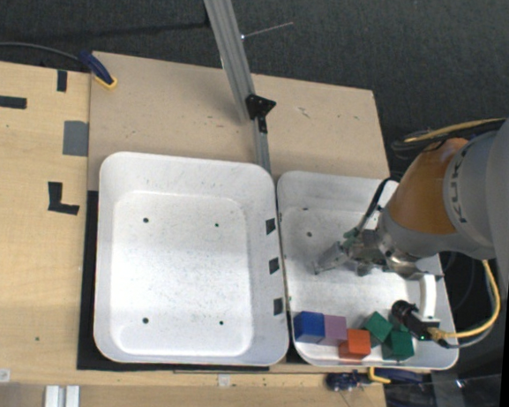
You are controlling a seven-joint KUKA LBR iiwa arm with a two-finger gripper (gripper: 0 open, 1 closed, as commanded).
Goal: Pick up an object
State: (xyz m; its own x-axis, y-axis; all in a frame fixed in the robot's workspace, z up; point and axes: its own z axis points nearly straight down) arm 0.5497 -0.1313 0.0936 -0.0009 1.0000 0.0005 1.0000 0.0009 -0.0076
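Note:
Along the right bin's [326, 196] near edge lie several small blocks: a blue cube [309, 326], a lilac block [336, 328], an orange cube [356, 343] and two green blocks [377, 325] [398, 345]. My gripper [331, 258] hangs low over the bin's middle, above and to the left of the blocks and apart from them. Its fingers [320, 266] point left and down toward the bin floor. Nothing shows between them.
The left bin [113, 195] sits beside the right one, sharing a raised divider [276, 262]. A metal pole [236, 55] slants in from the top. The grey arm with its orange band [423, 195] covers the right bin's right side. A cable [484, 316] loops at the far right.

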